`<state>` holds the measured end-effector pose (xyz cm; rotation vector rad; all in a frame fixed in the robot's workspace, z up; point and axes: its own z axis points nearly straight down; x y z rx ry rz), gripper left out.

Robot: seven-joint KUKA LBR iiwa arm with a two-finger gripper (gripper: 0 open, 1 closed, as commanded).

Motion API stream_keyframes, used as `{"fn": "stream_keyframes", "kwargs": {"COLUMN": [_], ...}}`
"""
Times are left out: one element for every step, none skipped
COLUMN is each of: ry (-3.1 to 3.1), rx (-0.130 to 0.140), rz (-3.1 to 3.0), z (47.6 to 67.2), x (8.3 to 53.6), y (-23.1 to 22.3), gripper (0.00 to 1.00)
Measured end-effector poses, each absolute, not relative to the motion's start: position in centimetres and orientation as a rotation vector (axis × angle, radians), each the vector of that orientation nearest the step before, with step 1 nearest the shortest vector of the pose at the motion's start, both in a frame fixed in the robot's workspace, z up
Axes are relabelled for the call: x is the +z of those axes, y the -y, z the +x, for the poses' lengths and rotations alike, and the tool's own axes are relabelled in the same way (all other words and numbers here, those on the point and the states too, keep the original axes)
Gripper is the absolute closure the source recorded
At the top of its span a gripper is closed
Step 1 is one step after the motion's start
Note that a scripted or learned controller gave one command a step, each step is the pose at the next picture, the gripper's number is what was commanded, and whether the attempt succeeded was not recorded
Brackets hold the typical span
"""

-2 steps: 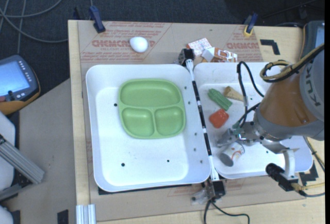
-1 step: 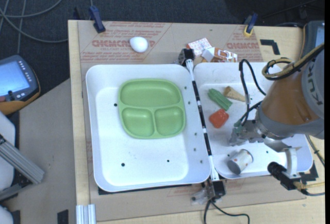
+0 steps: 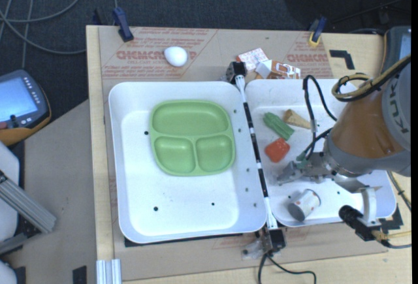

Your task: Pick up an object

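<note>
The arm [image 3: 372,126] is reaching in from the right and leaning low over the right bin [image 3: 386,205], its orange band tipped toward the bin's middle. The gripper [image 3: 292,173] is pointing left and down at a slant, sitting over bare bin floor just below the red piece [image 3: 277,149]. How wide it is standing cannot be made out from this angle; nothing is showing up as held.

The candidates are all lying loose in that right bin. The red piece is resting near the divider between the bins, the green stick [image 3: 278,125] is lying above it on a diagonal, and a tan wedge [image 3: 298,121] is sitting just beside the stick's upper end. Lower down, a small grey-and-white cup-like item [image 3: 302,203] is lying on its side near the front rim. They look scattered for picking, well enough apart for fingers to get at one.

The left bin [image 3: 124,165] is holding a green divided tray [image 3: 192,136], flat and out of the way. Behind the bins, a white egg-shaped object [image 3: 175,55] and some small packets [image 3: 268,66] are sitting on the bench.

Judging by the pose, the gripper is lining up on the red piece or the cup-like item; which one is hard to call.
</note>
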<state>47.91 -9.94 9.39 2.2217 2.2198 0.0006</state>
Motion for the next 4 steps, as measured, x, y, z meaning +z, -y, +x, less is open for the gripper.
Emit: {"fn": "stream_keyframes", "kwargs": {"ry": [-2.222,-2.223,-2.222,-2.224], "rx": [0.0,0.0,0.0,-0.001], "rz": [2.22,2.22,2.218,2.221], "z": [56.1,61.2,64.5,63.4], "x": [9.2,8.5,8.5,8.5], "y": [10.1,9.2,10.8,9.5], "gripper": [0.0,0.0,0.0,0.0]}}
